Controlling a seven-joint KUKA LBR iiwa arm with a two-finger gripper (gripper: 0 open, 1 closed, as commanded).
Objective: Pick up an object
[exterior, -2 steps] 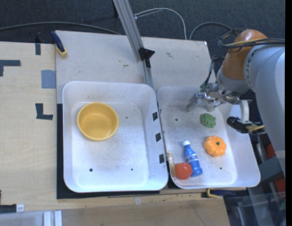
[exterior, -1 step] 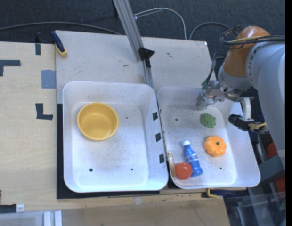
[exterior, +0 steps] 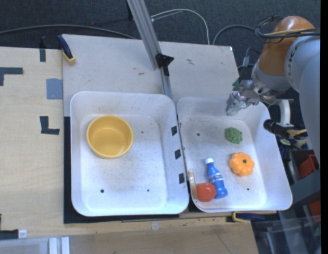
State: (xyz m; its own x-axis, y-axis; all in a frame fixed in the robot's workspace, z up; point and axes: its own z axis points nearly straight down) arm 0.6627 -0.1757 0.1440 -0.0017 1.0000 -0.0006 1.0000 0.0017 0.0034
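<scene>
In the right bin (exterior: 270, 194) lie a green bumpy lump (exterior: 233, 135), an orange pumpkin-like toy (exterior: 242, 164), a blue bottle with a white cap (exterior: 215, 178) and a red ball (exterior: 206, 192) that touches the bottle. A thin tan stick (exterior: 191, 182) lies along that bin's left wall. My gripper (exterior: 234, 107) hangs over the bin's far right part, above and beyond the green lump, with nothing visibly between its fingers.
The left bin (exterior: 79, 194) holds a yellow bowl (exterior: 109, 136) in its far left part. A slanted metal pole (exterior: 148, 30) stands behind the bins. Cables run across the dark floor at the back, and a blue and yellow clamp (exterior: 65, 47) sits at the far left of the bench.
</scene>
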